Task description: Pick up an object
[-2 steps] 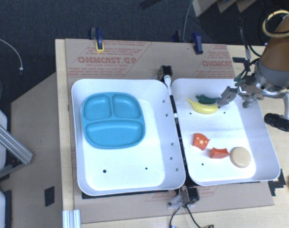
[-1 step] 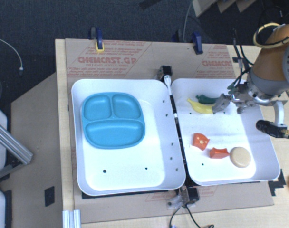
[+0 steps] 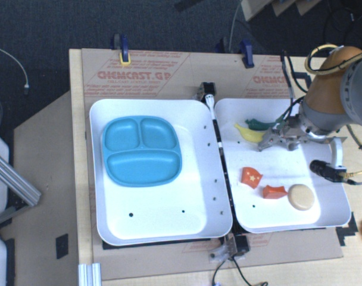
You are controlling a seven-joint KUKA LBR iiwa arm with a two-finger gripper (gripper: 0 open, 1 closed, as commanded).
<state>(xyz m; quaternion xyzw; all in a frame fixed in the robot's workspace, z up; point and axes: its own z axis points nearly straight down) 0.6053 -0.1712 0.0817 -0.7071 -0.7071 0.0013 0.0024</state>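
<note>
The right bin (image 3: 330, 216) holds several small objects. A yellow banana-shaped piece (image 3: 249, 133) lies at its back left, with a green piece (image 3: 258, 124) just behind it. Toward the front lie an orange-red block with a yellow mark (image 3: 250, 176), a red-orange piece (image 3: 274, 191) and a beige round object (image 3: 301, 196). My gripper (image 3: 270, 140) hangs low over the back of this bin, its tip right beside the yellow piece's right end. Nothing is visibly held in it.
The left bin (image 3: 199, 219) holds a blue divided plate (image 3: 143, 150). A black ridge with screws (image 3: 219, 154) separates the two bins. The grey arm with its orange band (image 3: 333, 85) comes in from the right, and a black cable part (image 3: 325, 170) hangs over the right bin.
</note>
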